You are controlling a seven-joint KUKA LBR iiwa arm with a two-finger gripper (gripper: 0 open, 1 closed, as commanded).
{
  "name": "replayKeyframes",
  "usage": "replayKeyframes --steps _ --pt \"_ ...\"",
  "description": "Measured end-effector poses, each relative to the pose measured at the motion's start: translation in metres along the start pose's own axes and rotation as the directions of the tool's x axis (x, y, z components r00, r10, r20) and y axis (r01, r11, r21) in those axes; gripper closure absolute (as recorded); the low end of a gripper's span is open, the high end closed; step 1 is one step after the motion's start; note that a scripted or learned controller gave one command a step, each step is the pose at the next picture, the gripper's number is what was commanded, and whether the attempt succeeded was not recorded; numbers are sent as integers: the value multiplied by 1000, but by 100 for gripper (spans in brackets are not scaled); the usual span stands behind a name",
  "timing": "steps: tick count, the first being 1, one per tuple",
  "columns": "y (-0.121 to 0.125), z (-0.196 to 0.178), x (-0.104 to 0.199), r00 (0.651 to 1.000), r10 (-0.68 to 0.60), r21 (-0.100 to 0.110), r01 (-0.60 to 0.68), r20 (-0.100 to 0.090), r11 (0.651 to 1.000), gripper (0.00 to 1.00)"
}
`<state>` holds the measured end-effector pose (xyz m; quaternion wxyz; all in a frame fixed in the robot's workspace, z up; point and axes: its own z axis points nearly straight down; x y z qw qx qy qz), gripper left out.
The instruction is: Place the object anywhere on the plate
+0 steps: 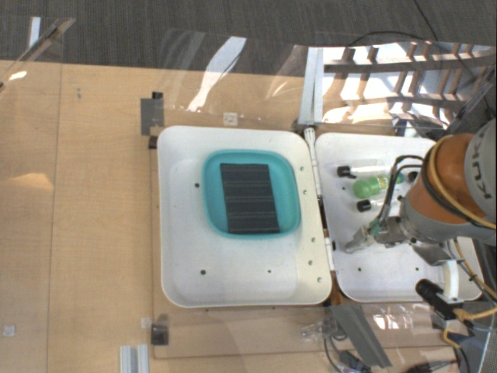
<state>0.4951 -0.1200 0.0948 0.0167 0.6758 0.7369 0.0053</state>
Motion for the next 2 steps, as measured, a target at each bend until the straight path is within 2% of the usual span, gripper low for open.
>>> replayKeyframes --steps 1,2 --pt "2 0 21 986 -164 -2 164 -1 986 0" --pt "-5 -73 -12 988 -151 20 151 -18 988 0"
